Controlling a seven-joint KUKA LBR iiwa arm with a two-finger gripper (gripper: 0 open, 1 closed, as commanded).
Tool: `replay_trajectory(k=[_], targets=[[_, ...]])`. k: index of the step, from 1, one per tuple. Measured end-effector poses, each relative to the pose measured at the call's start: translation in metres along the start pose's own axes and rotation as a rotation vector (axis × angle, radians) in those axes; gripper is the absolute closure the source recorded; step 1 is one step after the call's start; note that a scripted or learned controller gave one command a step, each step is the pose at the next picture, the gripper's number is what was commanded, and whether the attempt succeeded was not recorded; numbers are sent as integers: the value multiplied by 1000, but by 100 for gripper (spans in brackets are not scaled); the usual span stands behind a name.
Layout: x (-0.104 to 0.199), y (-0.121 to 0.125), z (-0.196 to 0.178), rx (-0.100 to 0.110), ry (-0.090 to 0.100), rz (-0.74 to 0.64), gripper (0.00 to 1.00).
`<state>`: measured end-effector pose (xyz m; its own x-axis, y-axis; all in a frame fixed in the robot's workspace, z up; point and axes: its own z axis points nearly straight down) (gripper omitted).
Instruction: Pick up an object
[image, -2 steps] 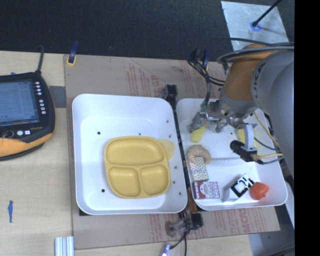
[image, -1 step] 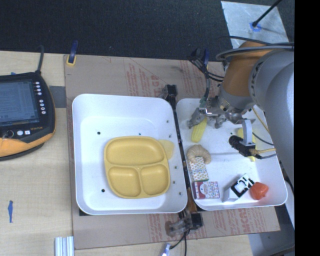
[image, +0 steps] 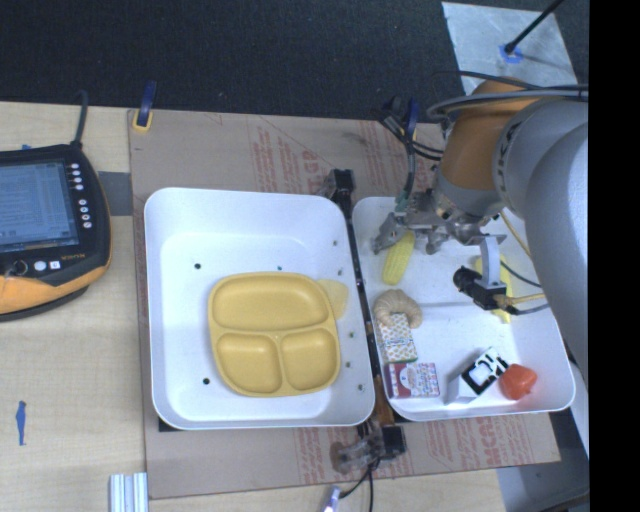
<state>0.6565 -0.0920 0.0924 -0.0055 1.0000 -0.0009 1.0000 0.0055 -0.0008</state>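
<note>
Corn cob (image: 397, 262) directly beneath the fingers (image: 388, 238), touching.

So taking the left bin (image: 165, 300) as the anchor: the divided tray (image: 274, 331) sits inside it, toward its near half. The right bin (image: 560, 395) is right up against its right side. In that one, the corn cob (image: 398, 262) lies at the far end closest to the left bin, with the gripper (image: 420, 228) just above it. Nearer along the shared edge come the bread roll (image: 397, 304), a small box (image: 397, 338) touching it, then a flat packet (image: 413, 380). The tomato (image: 518, 381) is in the near corner farthest from the left bin. The handheld pendant (image: 45, 225) rests on the bench off the left bin's left side.
</note>
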Motion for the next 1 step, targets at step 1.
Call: replay_trajectory(k=[1], targets=[[-1,0,-11,0,0,-2,100]])
